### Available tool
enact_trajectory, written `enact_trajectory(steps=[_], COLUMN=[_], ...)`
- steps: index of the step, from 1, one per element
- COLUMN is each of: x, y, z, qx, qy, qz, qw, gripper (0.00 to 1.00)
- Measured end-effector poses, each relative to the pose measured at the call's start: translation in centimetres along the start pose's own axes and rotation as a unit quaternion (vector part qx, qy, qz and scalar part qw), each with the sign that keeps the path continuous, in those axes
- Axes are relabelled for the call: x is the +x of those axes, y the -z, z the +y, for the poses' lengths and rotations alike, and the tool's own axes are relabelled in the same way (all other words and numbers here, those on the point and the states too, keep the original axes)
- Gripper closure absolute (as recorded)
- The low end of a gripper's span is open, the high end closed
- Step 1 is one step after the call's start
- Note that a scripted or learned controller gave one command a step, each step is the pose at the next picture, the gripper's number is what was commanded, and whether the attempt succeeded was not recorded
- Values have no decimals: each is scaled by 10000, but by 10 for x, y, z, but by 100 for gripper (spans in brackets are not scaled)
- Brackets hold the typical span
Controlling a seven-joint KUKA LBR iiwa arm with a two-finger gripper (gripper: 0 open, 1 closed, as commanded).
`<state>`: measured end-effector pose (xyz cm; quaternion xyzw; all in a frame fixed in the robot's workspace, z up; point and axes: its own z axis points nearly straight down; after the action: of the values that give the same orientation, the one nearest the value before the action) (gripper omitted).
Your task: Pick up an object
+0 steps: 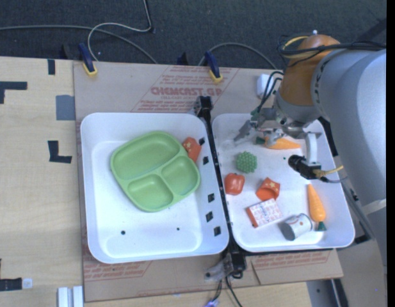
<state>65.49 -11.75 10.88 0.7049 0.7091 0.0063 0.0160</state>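
My gripper (262, 130) hangs over the far part of the right bin (341, 235), below the arm's orange band (305, 75). An orange piece (285, 144) lies just right of it and is partly hidden by the wrist. A green spiky ball (246, 162) sits just in front of the gripper, apart from it. Nearer the front lie a red tomato-like toy (233, 183), an orange-red block (268, 188), a red and white box (262, 213), a carrot (315, 202) and a grey and white can (296, 226).
The left bin (101, 235) holds a green divided plate (155, 170), with a small red-orange toy (192, 148) at its far right edge. A black divider (213, 171) runs between the bins. Black cabling (306, 166) hangs from the wrist over the right bin.
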Motion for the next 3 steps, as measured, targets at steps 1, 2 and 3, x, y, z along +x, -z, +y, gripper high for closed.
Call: enact_trajectory(steps=[1,2,3], x=[18,12,13], y=[-22,-19,-20], z=[-30,-123,-65], qx=[153,154,132], qy=[-24,-32,-21], qz=[62,64,62], qw=[9999,9999,9999], gripper=[0,0,0])
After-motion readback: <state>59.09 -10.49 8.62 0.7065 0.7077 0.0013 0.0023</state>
